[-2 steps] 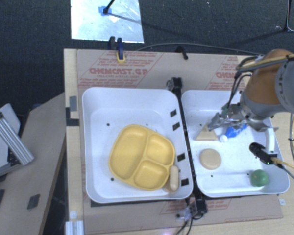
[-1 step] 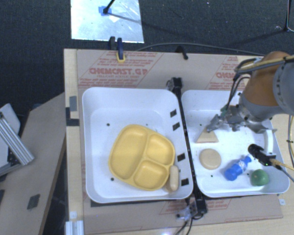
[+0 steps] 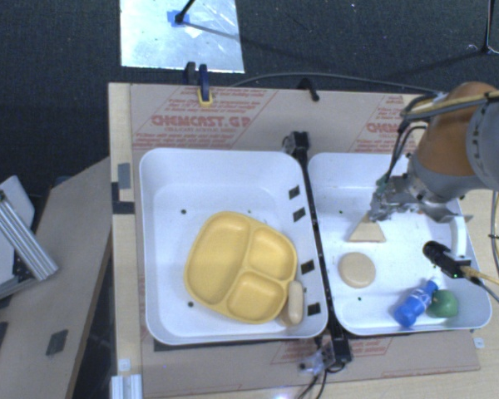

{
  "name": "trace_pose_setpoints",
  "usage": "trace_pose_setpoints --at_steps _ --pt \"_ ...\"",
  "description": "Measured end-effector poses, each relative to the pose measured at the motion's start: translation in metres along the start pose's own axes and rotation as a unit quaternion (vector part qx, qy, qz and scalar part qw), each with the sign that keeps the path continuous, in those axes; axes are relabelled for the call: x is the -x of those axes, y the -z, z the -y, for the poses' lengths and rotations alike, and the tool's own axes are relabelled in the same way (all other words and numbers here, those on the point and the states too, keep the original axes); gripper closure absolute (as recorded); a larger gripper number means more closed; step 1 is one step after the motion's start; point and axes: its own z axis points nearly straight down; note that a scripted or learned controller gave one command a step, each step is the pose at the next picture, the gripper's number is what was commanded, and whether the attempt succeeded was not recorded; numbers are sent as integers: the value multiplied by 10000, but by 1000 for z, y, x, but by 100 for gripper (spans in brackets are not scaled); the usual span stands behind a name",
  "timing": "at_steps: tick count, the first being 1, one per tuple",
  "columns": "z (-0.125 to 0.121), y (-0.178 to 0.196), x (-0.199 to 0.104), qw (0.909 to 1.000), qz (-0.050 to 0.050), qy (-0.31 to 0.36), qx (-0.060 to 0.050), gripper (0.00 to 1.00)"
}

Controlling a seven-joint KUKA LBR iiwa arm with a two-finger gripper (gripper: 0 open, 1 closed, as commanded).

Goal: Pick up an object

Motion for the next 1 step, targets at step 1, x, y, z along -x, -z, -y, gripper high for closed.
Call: trace_pose_setpoints --at_steps 1 --pt "-2 65 -1 10000 8 10 -45 100"
